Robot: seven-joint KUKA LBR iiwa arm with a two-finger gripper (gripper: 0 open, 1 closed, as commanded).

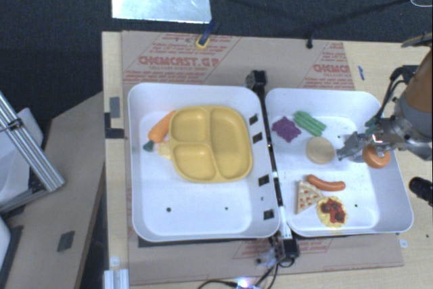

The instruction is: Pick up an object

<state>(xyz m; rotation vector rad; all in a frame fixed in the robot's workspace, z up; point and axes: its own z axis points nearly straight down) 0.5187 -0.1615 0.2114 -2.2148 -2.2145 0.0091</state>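
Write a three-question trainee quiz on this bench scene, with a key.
1. True or false: the yellow plate lies in the right bin.
2. Which item lies nearest the gripper? A) carrot B) round beige piece C) pizza slice
3. Fill in: the sausage lies just above the ____ slice.

Key: 1 false, it lies in the left bin; 2 B; 3 pizza.
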